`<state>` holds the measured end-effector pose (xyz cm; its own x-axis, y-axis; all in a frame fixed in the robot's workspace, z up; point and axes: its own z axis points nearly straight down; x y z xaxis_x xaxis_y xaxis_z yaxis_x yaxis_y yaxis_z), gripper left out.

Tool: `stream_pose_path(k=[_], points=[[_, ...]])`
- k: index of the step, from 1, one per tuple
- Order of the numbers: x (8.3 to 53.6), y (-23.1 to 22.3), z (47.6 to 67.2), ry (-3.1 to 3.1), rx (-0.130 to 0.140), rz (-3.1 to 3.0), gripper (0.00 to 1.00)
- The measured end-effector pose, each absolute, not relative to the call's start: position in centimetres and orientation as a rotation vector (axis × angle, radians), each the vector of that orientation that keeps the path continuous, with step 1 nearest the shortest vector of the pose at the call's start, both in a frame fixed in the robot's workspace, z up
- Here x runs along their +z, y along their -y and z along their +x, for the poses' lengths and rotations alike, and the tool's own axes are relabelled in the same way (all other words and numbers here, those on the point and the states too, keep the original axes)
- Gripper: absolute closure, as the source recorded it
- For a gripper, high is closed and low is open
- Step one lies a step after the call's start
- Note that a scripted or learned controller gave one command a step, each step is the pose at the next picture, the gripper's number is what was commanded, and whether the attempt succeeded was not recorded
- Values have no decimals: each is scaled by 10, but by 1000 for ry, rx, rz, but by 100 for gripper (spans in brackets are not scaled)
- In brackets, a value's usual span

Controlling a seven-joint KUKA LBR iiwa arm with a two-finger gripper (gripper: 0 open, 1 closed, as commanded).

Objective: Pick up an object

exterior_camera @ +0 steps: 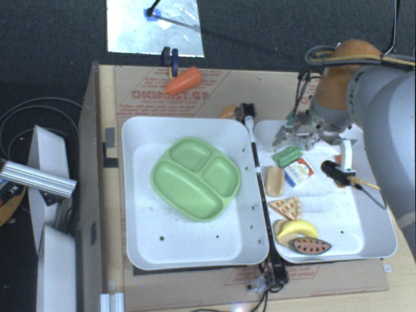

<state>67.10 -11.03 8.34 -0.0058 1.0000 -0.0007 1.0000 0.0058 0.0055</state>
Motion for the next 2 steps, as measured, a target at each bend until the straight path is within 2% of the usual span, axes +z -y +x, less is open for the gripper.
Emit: stream_pose_path(k=[1, 2], points=[[105, 82, 648, -2228, 3, 2212, 0], [84, 90, 654, -2223, 1, 2216, 0]])
